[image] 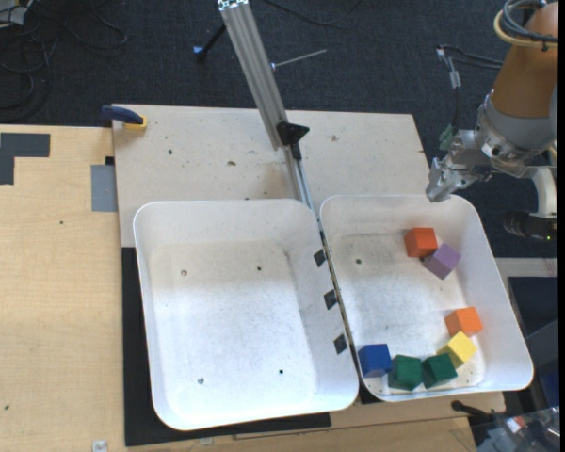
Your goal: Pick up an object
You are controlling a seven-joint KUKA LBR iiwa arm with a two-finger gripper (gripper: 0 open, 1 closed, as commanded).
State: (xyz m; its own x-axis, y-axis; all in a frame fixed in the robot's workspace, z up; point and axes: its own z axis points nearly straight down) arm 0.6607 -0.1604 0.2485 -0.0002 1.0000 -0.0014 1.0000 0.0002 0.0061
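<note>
From my seat I see the arm (523,83) coming in from the right, its orange band high at the upper right corner and the grey wrist angled down and to the left, so that the tool (440,185) hangs over the far rim of the right bin (508,295), near that bin's back corner. I cannot tell whether the tool is released or clenched; its tip is small and blurred, and I see nothing between it. The task's things are blocks, all lying in the right bin. An orange block (420,242) sits toward the back, touching a purple block (442,261) just beside it on the right; both are turned at a slight angle to the bin walls. They are cubes, so I can name no long axis. Along the near right corner runs a curved row: another orange block (464,321), a yellow block (460,347), two green blocks (424,370) and a blue block (375,359), each close to or touching its neighbour. The left bin (160,252) lies alongside, touching the right one, with three dark clips (329,298) along the shared edge. Both bins rest on the tabletop (198,149). A slanted metal rail (259,64) rises behind them, with a checkered tag at its top. I can read no writing or brand anywhere.
</note>
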